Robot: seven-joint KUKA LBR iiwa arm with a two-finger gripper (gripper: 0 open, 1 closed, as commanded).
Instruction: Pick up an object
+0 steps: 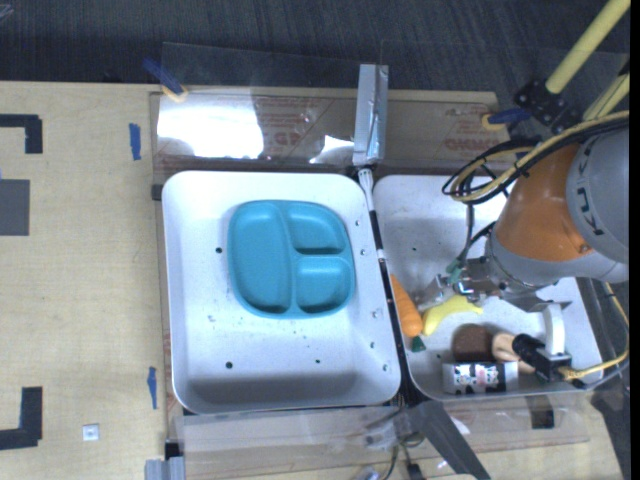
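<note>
The gripper (pixel 462 286) hangs over the banana (pixel 447 314) near the right bin's (pixel 420 208) front edge; its grip seemingly can't be told.

glossy white plastic on both bins, left bin (pixel 190 298) catching a soft sheen. the blue tray (pixel 290 258) looks like smooth matt plastic. the tabletop (pixel 80 268) is pale raw wood, dull and grainy. clear shiny plastic sheet (pixel 230 128) behind, glaring. the banana (pixel 448 315) looks waxy and smooth.
</note>
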